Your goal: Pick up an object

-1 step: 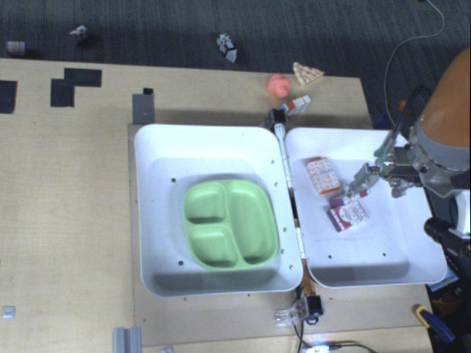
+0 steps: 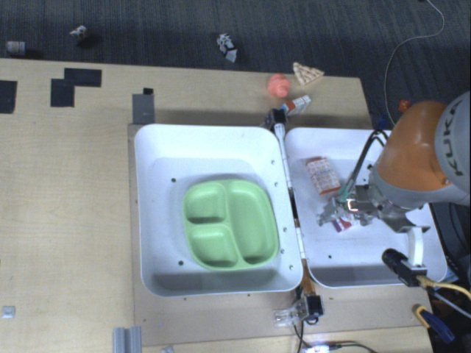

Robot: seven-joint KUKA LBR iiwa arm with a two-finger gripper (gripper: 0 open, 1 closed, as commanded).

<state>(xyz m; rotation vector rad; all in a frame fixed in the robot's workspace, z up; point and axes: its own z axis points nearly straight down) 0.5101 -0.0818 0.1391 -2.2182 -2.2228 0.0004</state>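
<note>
1. Key relation: the gripper (image 2: 344, 210) is low in the right bin (image 2: 324, 267). Nearest candidate is a small dark red object (image 2: 341, 225), directly below the fingertips in the view and touching or almost touching them. Can't tell which.
2. Second candidate: a flat red-and-white printed packet (image 2: 322, 174), up and to the left of the gripper, near but clearly apart from it. Its long axis runs roughly top-left to bottom-right in the view.
3. Gripper state: can't tell. Fingertip area is a blur of grey metal and glare. No object is visibly held.
4. Look of the things: the dark red object is small, short and partly hidden by the gripper; shape not resolvable. The packet looks thin, lying flat on the bin floor, so probably awkward to pinch from above.
5. Further off: a green three-compartment tray (image 2: 230, 223) sits in the left bin (image 2: 158, 271), well to the gripper's left, across the bin divider.
6. Judgement: the dark red object is the likely target. Little or no lateral travel looks necessary.
</note>
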